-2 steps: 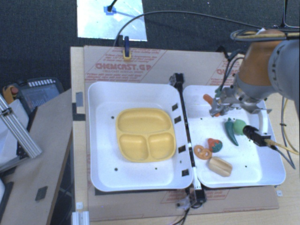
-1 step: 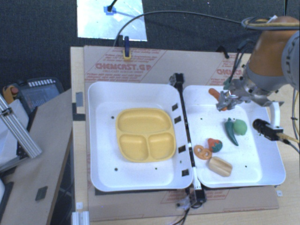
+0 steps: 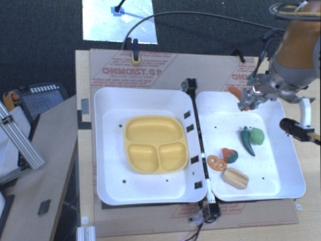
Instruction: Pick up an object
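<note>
Gripper (image 3: 249, 100) hovers over the right bin's (image 3: 286, 185) far rim — finger state, can't tell. Cardboard sheet (image 3: 150, 69) beneath, dark carpet (image 3: 40, 34) beyond, yellow tray (image 3: 153, 144) left.

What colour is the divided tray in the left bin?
Yellow. The tray has three compartments, seen clearly in the camera view.

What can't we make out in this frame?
- End effector, camera view: small and blurred over the right bin's far rim; finger state unreadable.
- Orange object by that rim: partly covered by the end effector, identity unclear.
- Arm: cut off by the top and right edges.
- Red-green item beside the orange ring: too small to name.
- Handheld device at left: blurred, screen unreadable.
</note>
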Available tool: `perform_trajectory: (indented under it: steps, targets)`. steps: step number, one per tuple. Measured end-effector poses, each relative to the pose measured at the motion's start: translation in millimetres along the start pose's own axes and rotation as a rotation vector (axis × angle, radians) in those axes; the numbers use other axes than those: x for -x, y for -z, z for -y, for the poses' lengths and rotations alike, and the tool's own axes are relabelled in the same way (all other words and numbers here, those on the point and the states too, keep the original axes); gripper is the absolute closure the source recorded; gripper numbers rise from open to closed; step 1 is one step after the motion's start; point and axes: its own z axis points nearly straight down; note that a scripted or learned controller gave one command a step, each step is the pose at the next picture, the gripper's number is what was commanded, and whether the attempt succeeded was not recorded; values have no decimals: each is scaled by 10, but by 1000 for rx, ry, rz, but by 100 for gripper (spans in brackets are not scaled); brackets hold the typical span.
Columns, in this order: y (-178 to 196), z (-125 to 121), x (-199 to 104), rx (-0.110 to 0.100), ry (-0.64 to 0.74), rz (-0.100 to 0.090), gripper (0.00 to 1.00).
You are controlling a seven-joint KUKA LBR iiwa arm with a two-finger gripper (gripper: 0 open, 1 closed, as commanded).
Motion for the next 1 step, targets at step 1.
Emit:
perform_trajectory:
  steps: [1]
  targets:
    - [-125, -32, -523, -5, 6, -3, 100]
